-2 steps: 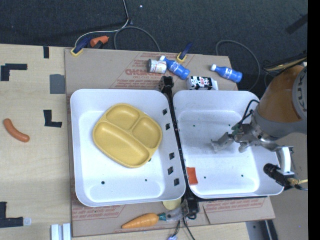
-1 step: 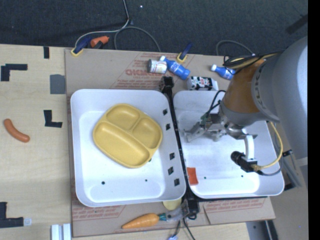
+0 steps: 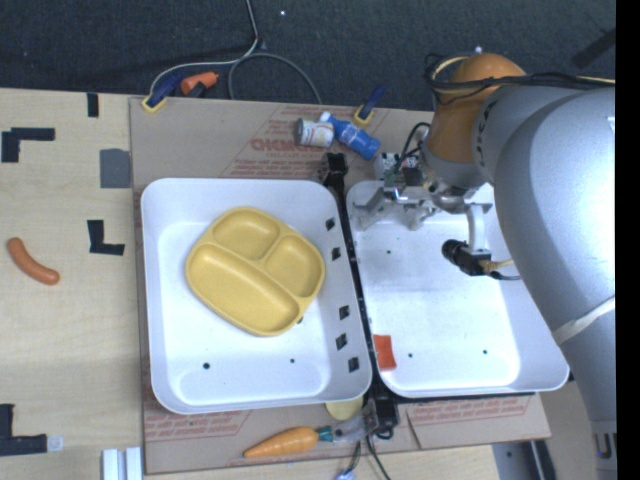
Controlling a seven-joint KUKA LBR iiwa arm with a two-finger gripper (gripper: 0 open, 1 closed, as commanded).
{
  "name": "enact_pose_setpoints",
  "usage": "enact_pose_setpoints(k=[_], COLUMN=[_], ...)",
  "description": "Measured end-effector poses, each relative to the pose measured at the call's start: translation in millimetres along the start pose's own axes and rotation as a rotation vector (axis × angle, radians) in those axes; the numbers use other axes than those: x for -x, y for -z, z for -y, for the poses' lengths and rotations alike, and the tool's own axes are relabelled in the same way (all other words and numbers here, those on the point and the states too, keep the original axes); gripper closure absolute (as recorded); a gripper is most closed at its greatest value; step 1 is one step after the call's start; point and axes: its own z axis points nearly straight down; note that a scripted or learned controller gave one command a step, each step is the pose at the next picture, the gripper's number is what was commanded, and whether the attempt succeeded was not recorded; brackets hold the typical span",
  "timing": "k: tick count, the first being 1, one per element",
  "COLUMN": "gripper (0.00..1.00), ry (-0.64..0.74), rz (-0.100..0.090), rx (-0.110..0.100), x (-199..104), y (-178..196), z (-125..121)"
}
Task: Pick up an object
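The claw (image 3: 400, 203) hangs low over the far edge of the right bin (image 3: 450, 368), close to the divider between the two bins. Left of the claw, in the left bin (image 3: 165, 368), lies a yellow divided plate (image 3: 255, 268). Just beyond the claw, on the cardboard past the bins, lies a small blue and white bottle (image 3: 338, 133). Well nearer than the claw, a toy carrot (image 3: 280, 442) lies below the bins. Far left of it, a toy sausage (image 3: 32, 261) rests on the wooden bench.

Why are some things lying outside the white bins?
I cannot tell why, but a carrot lies below the left bin, a sausage far left on the bench, a small bottle above. Only the yellow plate sits inside.
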Motion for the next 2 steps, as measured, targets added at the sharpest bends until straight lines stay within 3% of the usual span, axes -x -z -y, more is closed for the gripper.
enact_pose_setpoints(k=[1,2], gripper=[1.0,0.0], ry=[-0.002,-0.002], rz=[0.002,0.003], rx=[-0.006,-0.007], x=[1.3,1.4], y=[10.3,9.8], z=[3.6,3.7])
